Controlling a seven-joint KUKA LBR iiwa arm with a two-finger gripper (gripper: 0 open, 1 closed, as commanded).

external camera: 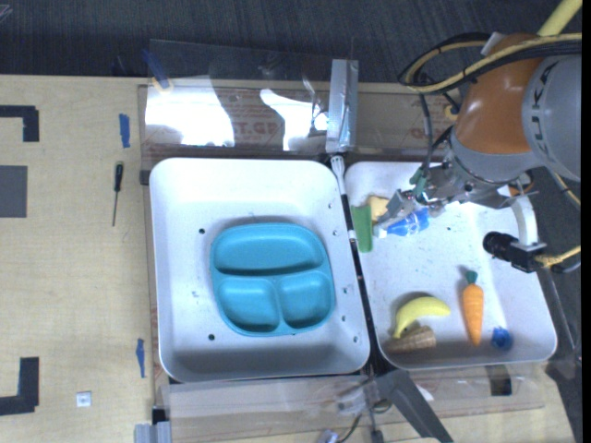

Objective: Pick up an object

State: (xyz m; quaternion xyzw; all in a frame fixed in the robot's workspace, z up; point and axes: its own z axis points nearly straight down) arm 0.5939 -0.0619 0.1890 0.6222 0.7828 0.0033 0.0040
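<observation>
From the fixed camera above the worktop point(65, 247), my end effector point(413, 209) sits low over the upper left part of the right bin point(536, 340), reached in from the right with my orange band above it. I cannot tell whether it is open or closed; the tip is a small tangle of dark and teal parts. A small blue and white object point(407, 224) lies right at the tip, touching or nearly so, but I cannot see it clamped, so I do not count it as held. Just beside it to the left are a yellow piece point(378, 207) and a green stick-shaped item point(362, 228) lying along the wall between the two bins.

The other things in the right bin lie well apart from my end effector, toward the near edge: one banana point(420, 311), one brown piece point(414, 341) touching the banana's underside, one carrot point(472, 312) standing lengthwise with its green top pointing away, and one small blue object point(500, 338) just right of the carrot's tip.

The left bin point(175, 247) holds one blue divided tray point(271, 276) with three compartments, lying near its middle.
</observation>
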